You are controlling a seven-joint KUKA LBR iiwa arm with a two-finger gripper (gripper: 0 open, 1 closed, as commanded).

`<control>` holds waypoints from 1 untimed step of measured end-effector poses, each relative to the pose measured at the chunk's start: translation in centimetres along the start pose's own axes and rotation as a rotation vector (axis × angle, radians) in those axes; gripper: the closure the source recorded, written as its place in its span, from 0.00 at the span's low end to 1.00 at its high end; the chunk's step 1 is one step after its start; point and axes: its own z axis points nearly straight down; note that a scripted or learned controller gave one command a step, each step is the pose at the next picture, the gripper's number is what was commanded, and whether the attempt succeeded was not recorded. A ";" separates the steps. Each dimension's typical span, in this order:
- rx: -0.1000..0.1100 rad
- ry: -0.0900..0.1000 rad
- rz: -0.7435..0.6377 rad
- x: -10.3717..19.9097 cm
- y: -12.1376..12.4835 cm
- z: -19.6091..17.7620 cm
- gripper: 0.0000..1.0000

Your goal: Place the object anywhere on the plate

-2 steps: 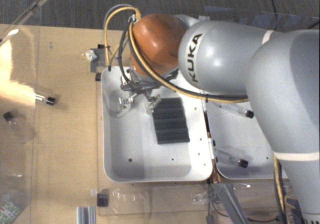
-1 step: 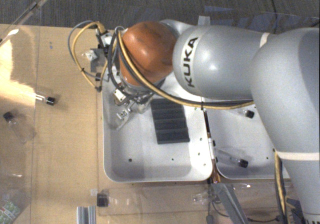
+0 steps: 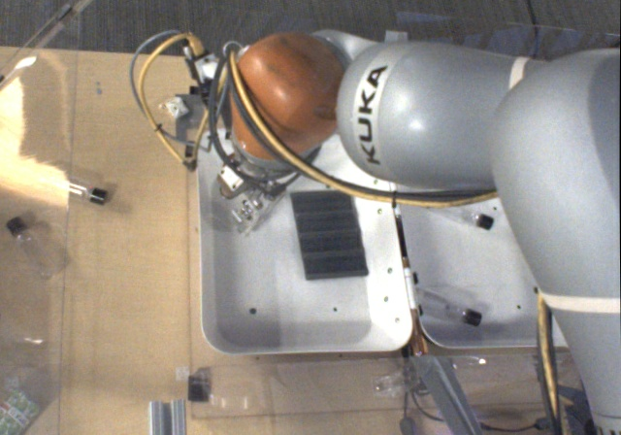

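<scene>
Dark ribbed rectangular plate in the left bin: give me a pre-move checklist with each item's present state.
1. Dark ribbed rectangular plate lies flat on the floor of the left white bin: ok.
2. Plate's top is free of other things: ok.
3. Gripper is over the left bin, beside the plate's upper left corner, not above the plate: not ok.
4. Object held in the gripper: cannot tell; that area is blurred.
5. Yellow cables off the plate: ok.

Even, soft overhead light – glare on the bench (image 3: 39, 147) at left, slightly grainy throughout.
</scene>
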 end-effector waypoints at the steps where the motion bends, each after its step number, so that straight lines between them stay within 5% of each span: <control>1: -0.020 -0.004 -0.672 0.7 -1.9 -6.9 1.00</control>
